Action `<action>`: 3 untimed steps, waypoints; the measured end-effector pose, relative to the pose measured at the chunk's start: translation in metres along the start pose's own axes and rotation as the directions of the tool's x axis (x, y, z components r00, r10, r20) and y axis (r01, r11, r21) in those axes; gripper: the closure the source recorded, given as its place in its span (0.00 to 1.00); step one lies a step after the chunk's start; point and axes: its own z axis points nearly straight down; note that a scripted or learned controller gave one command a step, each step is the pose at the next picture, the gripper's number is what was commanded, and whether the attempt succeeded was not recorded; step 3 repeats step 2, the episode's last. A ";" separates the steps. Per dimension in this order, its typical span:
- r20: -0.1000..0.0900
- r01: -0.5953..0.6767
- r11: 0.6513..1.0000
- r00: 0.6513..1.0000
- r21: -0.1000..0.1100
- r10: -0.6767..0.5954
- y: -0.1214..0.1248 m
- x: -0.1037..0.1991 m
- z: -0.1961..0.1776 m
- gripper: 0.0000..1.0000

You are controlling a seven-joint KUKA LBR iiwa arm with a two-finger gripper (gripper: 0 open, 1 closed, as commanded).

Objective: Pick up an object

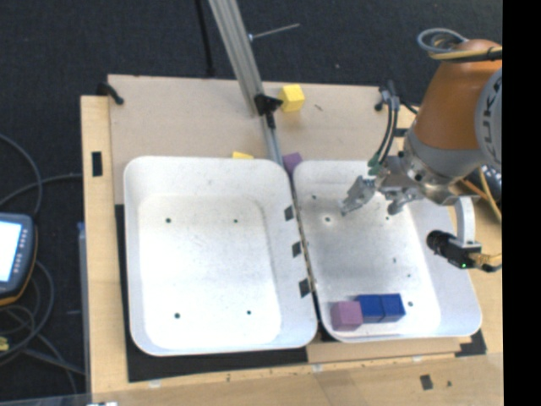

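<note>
well apart from the fingers (pixel 358 194) lies the blue block (pixel 380 307).

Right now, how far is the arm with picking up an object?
Nothing looks picked yet. The claw hangs over the far end of the right bin, with nothing visible in it. The blue block and purple block lie at the near end. Reaching, gripping and lifting remain.

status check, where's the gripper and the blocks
Gripper over right bin's far end, nothing seen held. Blue block and purple block at near edge. Path clear.
</note>
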 end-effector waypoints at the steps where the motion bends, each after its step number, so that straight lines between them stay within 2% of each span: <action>1: 0.001 0.002 1.000 1.000 0.004 -0.002 -0.048 -0.048 0.142 0.00; 2: 0.004 0.004 1.000 1.000 -0.002 -0.004 -0.030 -0.089 0.116 0.00; 3: 0.004 0.004 1.000 1.000 -0.002 -0.004 -0.030 -0.089 0.116 0.00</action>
